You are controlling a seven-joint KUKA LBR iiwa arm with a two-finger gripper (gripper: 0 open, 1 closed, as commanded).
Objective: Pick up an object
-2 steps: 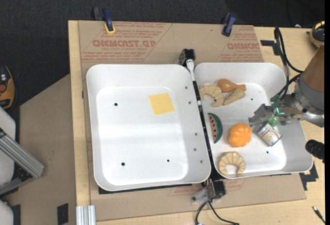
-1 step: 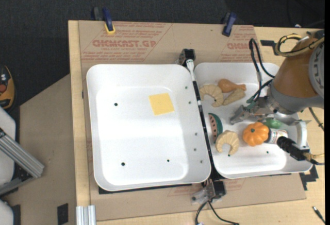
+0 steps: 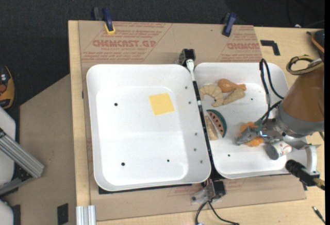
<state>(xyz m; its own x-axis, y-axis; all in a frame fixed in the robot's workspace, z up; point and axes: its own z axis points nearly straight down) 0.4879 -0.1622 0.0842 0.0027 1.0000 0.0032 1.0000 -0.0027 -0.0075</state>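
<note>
The right bin (image 3: 242,165) holds several toy foods. An orange-brown drumstick (image 3: 230,85) and a tan bread piece (image 3: 216,95) lie near its back. A watermelon slice (image 3: 217,122) sits by its left wall. My gripper (image 3: 254,135) is low in this bin, toward the front right. A small orange object (image 3: 249,127) lies right at its tip and is partly hidden by it. I cannot see whether that object is gripped. A yellow square slice (image 3: 161,104) lies flat in the left bin (image 3: 103,131).
The grey arm (image 3: 305,108) comes in over the right bin's right wall, with a black cable (image 3: 266,82) looping above it. A divider rail (image 3: 198,110) runs between the bins. Blue clamps (image 3: 107,19) (image 3: 228,23) hold the cardboard base at the back.
</note>
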